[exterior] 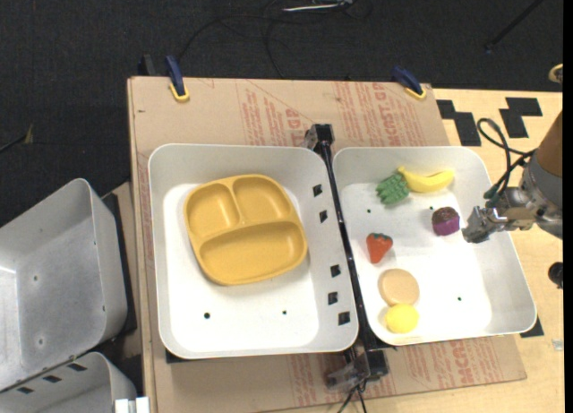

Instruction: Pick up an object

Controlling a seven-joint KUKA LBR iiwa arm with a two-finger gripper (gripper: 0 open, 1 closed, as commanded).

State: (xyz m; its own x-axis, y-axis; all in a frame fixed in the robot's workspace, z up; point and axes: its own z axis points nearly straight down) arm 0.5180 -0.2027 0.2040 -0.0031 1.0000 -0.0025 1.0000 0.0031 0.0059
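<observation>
While the gripper (472, 226) hangs over the right bin (501, 299) just right of the plum (445, 220) — jaw state unreadable — the left bin (170, 223) holds a yellow plate (243, 228)

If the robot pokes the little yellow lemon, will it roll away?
Probably. The lemon looks round and smooth, so a nudge could roll it. It touches the tan cookie and sits near the bin wall, which may stop it. It looks like light plastic.
</observation>
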